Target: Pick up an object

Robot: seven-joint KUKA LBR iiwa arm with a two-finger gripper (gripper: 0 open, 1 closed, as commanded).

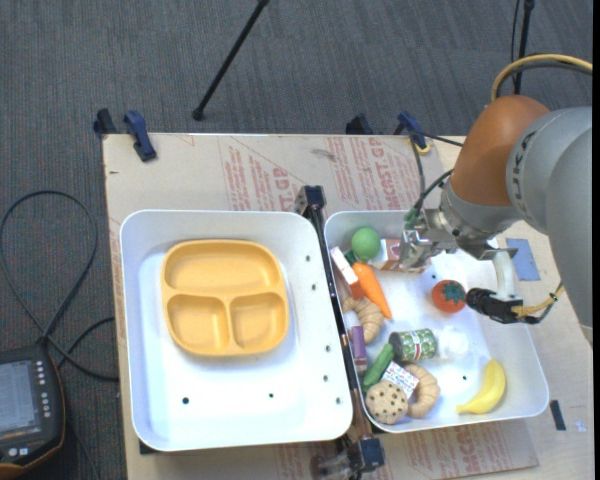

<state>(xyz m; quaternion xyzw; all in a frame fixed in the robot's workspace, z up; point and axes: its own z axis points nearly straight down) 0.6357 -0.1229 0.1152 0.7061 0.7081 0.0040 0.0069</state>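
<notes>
My gripper (pixel 417 251) hangs low over the far part of the right bin (pixel 525 360), just right of a green ball (pixel 365 242) and up-left of a red tomato (pixel 448 295). An orange carrot (pixel 372 288) lies slantwise below the ball. Further toward the front sit a green-labelled can (pixel 413 345), a chocolate-chip cookie (pixel 387 402), a pastry (pixel 425 388) and a yellow banana (pixel 485 388). Whatever is right beneath the gripper is hidden.
In the left bin (pixel 150 388) a yellow divided plate (pixel 225 296) lies flat. A bread piece (pixel 366 318), a purple item (pixel 358 347) and a green vegetable (pixel 378 364) crowd the right bin's left wall. Blue clamps (pixel 138 133) grip the board's far edge.
</notes>
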